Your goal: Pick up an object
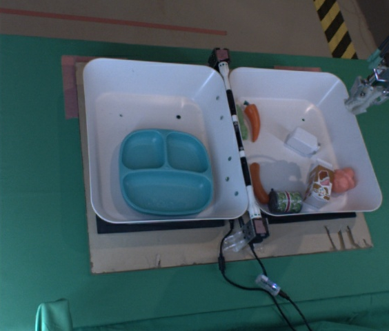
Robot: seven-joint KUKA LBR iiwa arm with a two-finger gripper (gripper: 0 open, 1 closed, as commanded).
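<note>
The right bin [339, 109] holds several small items. A carrot [252, 120] lies by the divider at the back. A white block [302, 141] sits in the middle. At the front are a sausage-like orange piece [257, 183], a dark can [285, 201], a small carton [321, 184] and a pink toy [345, 178]. My gripper [364, 99] hangs outside the bin's far right rim, above the green bench, with nothing seen between its fingers.
The left bin [112, 88] holds a teal divided plate [165, 172]. A black-and-white bar [236, 126] runs between the bins. Cables [263, 281] trail from the front of the divider. Yellow-black hazard tape [331, 12] marks the floor at the back right.
</note>
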